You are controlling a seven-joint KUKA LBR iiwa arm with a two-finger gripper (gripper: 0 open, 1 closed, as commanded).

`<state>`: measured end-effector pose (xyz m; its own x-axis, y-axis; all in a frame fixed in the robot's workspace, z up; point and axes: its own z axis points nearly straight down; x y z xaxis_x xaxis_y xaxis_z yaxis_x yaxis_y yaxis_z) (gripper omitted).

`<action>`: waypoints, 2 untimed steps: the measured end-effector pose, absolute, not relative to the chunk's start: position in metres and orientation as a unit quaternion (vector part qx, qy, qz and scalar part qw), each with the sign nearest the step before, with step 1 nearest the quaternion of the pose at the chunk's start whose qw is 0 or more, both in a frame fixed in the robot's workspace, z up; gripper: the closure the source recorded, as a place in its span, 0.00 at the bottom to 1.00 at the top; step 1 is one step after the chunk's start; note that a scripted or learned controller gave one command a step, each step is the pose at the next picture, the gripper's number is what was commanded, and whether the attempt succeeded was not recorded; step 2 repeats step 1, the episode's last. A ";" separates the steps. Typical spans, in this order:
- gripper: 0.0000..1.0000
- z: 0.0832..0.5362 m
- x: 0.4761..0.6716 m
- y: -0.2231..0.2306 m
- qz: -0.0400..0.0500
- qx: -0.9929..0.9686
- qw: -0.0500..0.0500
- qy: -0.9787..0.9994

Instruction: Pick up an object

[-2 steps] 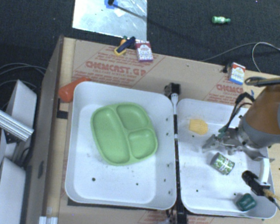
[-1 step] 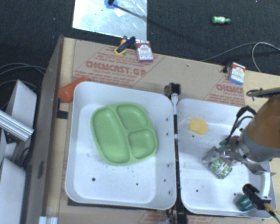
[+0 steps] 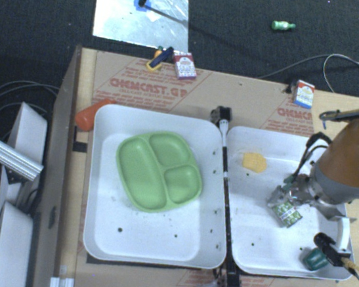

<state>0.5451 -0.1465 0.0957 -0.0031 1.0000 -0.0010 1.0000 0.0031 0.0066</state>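
My gripper [image 3: 284,199] is low in the right bin [image 3: 249,259], near its middle right. Directly at its tip lies a small green-and-white patterned packet [image 3: 288,214], touching or just under the gripper; the wrist hides the contact. Farther back in the same bin lies a small yellow piece [image 3: 254,161]. A teal object [image 3: 314,260] sits in the bin's front right corner. In the left bin [image 3: 98,227] a green divided plate [image 3: 158,170] lies flat.
An orange object [image 3: 85,115] lies outside the left bin's back left corner. Two small red-and-white boxes [image 3: 186,66] [image 3: 304,94] and a yellow-and-black clip [image 3: 158,58] rest on the cardboard behind the bins. A black divider [image 3: 225,186] runs between the bins.
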 end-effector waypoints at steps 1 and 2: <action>1.00 0.180 0.595 -0.085 0.002 0.705 0.002 0.709; 1.00 0.180 0.595 -0.085 0.002 0.705 0.002 0.709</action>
